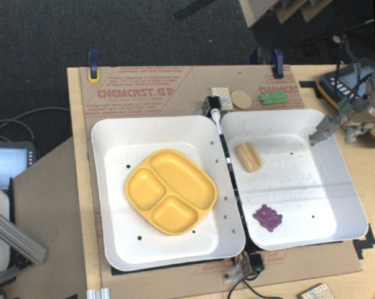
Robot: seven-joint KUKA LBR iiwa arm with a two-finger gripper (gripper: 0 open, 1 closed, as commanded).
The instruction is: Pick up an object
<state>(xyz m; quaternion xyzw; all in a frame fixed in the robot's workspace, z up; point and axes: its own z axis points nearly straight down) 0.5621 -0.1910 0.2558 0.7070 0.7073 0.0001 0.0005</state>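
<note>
A tan, bread-like roll (248,157) lies in the right bin (337,170), near its upper left corner. A small purple grape cluster (267,217) rests lower in the same bin. A yellow divided plate (171,190) sits in the middle of the left bin (108,180). My gripper (326,128) reaches in from the right edge and hangs over the right bin's upper right corner. It is well apart from the roll and the grapes, and nothing shows in its hold.
Behind the bins, a green block (273,98) and a round tan disc (241,99) lie on the cardboard sheet (147,85). Blue clamps (276,60) hold the sheet's far edge. Cables and equipment (349,83) crowd the right side.
</note>
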